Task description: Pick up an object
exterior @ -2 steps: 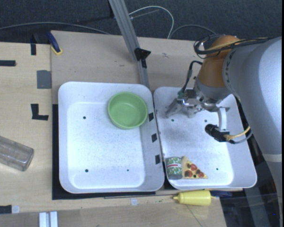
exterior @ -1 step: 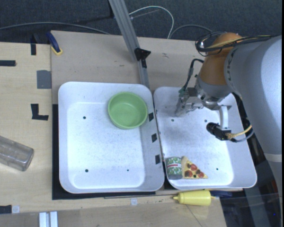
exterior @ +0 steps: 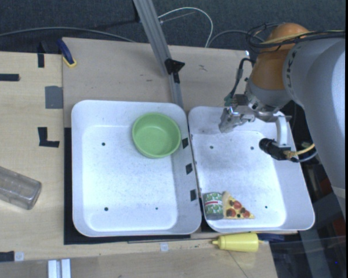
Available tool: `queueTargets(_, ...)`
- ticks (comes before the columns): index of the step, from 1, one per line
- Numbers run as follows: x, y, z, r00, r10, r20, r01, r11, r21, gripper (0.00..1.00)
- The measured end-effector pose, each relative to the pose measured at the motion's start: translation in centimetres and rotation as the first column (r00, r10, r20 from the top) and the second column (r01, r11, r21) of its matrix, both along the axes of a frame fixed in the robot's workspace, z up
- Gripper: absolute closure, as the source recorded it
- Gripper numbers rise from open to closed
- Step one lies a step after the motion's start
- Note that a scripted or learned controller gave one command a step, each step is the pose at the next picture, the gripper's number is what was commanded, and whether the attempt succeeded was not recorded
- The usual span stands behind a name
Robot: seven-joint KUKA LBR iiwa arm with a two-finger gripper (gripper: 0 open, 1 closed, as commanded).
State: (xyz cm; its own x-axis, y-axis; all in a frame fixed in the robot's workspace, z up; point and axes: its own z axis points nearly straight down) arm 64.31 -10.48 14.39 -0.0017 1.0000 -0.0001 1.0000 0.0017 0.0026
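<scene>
- Bowl [exterior: 156, 135]: light green, round, set upright with the opening upward; placed in the left bin, toward its far right part, near the dividing edge
- Small can [exterior: 213, 205]: green label with a pale top, laid at the near left corner of the right bin
- Pizza slice toy [exterior: 238, 208]: yellow and orange wedge with red spots, laid flat just beside the can, on its right, apparently touching it

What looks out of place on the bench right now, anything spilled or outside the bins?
The yellow bottle lies on its side outside the right bin, against its near rim. A clear plastic container also lies tipped on the bench left of the bins. Nothing looks spilled.
</scene>
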Motion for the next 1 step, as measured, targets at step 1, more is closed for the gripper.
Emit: queueTargets(1, 0.33, -0.11, 4.28, 1.000, 0.000, 0.001, 0.000, 1.000, 0.000, 1.00)
